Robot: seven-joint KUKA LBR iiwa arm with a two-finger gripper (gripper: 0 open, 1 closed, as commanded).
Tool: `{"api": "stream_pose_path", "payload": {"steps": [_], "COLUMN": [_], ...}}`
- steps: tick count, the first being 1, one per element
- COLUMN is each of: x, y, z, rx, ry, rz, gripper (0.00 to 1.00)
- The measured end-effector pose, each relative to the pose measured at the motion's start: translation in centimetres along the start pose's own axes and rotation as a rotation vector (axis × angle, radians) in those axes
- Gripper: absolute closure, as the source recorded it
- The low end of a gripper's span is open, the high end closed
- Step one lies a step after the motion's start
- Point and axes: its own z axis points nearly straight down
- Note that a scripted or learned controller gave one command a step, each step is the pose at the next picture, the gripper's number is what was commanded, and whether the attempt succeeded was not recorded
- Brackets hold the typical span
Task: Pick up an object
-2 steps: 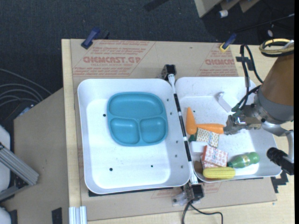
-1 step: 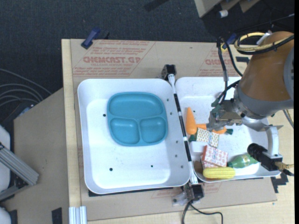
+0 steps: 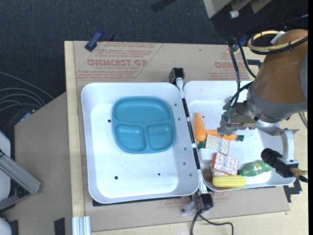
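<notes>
The gripper [image 3: 229, 127] hangs low in the right bin [image 3: 210, 94], just above an orange carrot [image 3: 199, 126]; whether it is open or closed cannot be told. Near it lie a patterned square packet [image 3: 216, 143], a red-and-white box [image 3: 225, 164], a corn cob [image 3: 229, 181] and a green bottle [image 3: 254, 169]. The left bin [image 3: 98, 170] holds a blue divided plate [image 3: 143, 124]. Both bins sit on a paper-covered board [image 3: 122, 58] (printed red lettering), with dark carpet [image 3: 73, 9] beyond.

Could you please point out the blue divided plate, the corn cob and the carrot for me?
blue divided plate [image 3: 143, 112]: camera view, on its large upper compartment.
corn cob [image 3: 229, 181]: camera view, on the middle of the yellow cob.
carrot [image 3: 200, 129]: camera view, on its orange body.
</notes>
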Motion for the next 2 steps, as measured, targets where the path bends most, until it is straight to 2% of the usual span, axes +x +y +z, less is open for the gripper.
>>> {"api": "stream_pose_path", "payload": {"steps": [1, 2], "x": [1.6, 1.57], "y": [5.16, 5.16], "z": [1.92, 1.91], "rx": [0.0, 0.0], "ry": [0.0, 0.0], "rz": [0.001, 0.002], "gripper": [1.0, 0.0]}}
